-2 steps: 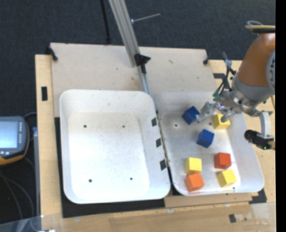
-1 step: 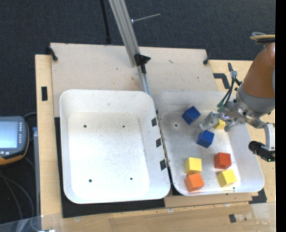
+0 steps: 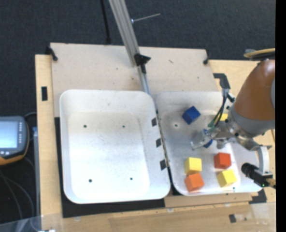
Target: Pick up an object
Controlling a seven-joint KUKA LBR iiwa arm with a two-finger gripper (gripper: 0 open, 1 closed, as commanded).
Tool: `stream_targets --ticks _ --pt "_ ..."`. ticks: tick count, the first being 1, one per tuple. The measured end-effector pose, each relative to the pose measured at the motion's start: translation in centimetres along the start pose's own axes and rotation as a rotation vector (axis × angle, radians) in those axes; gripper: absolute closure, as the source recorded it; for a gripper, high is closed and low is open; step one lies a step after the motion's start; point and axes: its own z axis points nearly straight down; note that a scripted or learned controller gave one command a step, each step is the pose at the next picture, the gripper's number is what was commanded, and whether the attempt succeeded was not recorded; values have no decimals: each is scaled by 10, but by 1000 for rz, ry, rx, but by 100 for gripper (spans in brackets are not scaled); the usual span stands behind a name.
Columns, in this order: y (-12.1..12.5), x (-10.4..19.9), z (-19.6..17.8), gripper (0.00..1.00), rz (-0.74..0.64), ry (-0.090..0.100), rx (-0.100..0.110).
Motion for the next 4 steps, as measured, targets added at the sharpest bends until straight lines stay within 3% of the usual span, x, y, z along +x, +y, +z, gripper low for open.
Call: stream_targets --ticks 1,2,3,4 --pt "2 53 -5 0 -5 1 -3" --pt "19 46 -62 0 -1 -3 -9" --pt "37 36 -212 0 0 -4 -13" --pt "5 5 -360 0 3 -5 -14"
